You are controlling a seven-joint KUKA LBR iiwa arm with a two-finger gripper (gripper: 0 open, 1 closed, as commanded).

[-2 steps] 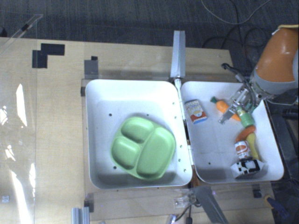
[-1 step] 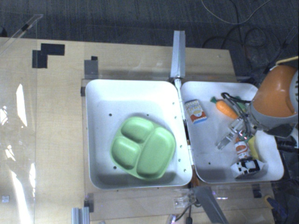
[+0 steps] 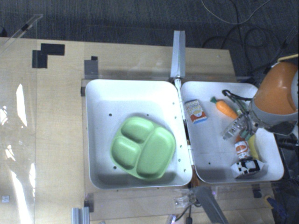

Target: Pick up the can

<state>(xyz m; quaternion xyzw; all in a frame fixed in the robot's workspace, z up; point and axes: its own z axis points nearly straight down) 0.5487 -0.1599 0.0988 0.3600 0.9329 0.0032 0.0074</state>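
The can (image 3: pixel 241 149) is small, with a red and white label, and lies in the right bin (image 3: pixel 210 164) near its front right. My gripper (image 3: pixel 235 128) hangs just above and to the left of the can, between it and an orange carrot (image 3: pixel 226 108). Nothing shows held in the gripper. The arm's orange band (image 3: pixel 278 94) reaches in from the right and covers part of the bin's right side.
Beside the can lie a yellow item (image 3: pixel 253 146) and, in the front right corner, a black-and-white object (image 3: pixel 246 168). A small carton (image 3: pixel 196 111) rests at the right bin's back left. A green divided plate (image 3: pixel 144 147) sits in the left bin (image 3: pixel 100 106).
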